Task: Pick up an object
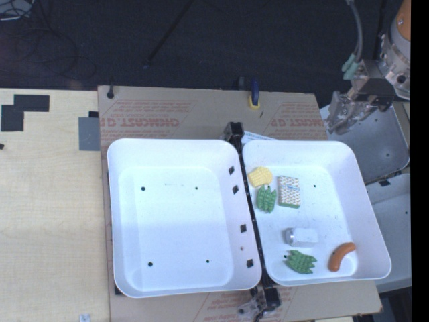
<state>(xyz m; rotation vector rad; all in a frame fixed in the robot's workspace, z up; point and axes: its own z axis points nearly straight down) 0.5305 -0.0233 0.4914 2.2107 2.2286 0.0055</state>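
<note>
Two shallow white bins sit side by side on a brown board on the desk [47, 200]. The left bin [120, 180] shows bare white floor with a few dark dots. The right bin [355, 173] carries everything loose: a yellow ridged piece [260, 176] near its upper left, a green knobbly piece [266, 199] just below and touching it, and a speckled sponge-like block [289, 191] just to their right. Lower down lies a small white and grey cylinder [300, 235], its long axis running left to right with the grey end towards the divider. Below that is a green leafy toy [300, 262], and near the lower right corner an orange sausage [341, 256], slanted, its upper end pointing up and right, its lower end close to the bin's front wall.

The middle and right of that bin's floor lie open, so the cylinder and the block have free room around them, while the yellow and green pieces crowd the wall next to the divider.

The pincer [340, 116] hangs outside the bins, above the right bin's far right corner, over the grey surface beyond it. I cannot tell from here how wide it is set.
</note>
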